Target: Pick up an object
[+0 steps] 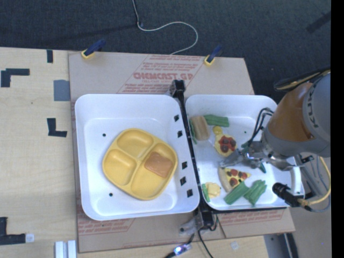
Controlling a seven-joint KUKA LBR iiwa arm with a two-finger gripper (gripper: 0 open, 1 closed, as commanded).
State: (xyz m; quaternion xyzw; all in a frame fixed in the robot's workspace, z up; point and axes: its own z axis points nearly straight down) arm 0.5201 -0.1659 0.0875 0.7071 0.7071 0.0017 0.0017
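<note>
The right bin [236,104] holds toy food: a tan bread roll [199,127], a green piece [216,120], two pizza slices [226,143] [234,177], green bean pods [246,192] and a small yellow piece [212,189]. My gripper [236,158] reaches in from the right, low between the two pizza slices. Nothing shows held in it.
In the left bin [88,144] lies a yellow divided plate [137,163] with a brown toast piece [159,164] in one compartment. A black divider [184,138] runs between the bins. Cardboard lies under both, and a cable trails at the back.
</note>
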